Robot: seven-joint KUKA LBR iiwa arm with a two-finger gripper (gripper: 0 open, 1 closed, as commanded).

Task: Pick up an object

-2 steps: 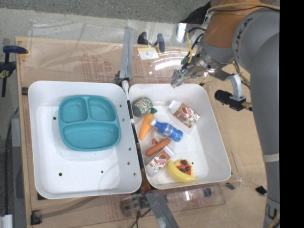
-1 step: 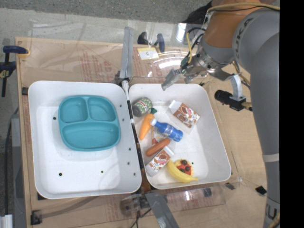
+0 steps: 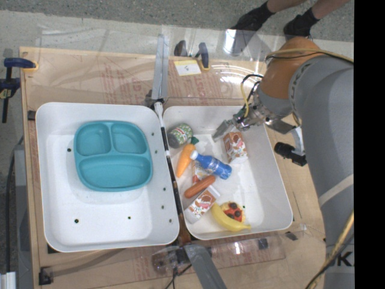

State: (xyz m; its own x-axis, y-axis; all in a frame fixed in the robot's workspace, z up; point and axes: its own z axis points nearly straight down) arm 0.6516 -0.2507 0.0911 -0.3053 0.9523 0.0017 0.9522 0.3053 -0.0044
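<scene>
gripper (image 3: 224, 128) hovers w/ fingers apart, holding nothing, just left of the carton (image 3: 234, 146) in the right bin (image 3: 278, 179); risk: crowded bottle (image 3: 212, 165) & carrot (image 3: 184, 159) nearby, fingers could clip or nudge instead of grasp.

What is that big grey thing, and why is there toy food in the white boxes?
The big grey thing is a robot arm with an orange band. One camera looks down on it from above. At its tip is a gripper, a little two-finger claw, hanging over the right bin. That bin holds toy food: a carrot, a blue bottle, a sausage, a banana and a small carton beside the claw. The left bin holds a teal divided plate. The claw holds nothing yet.
</scene>
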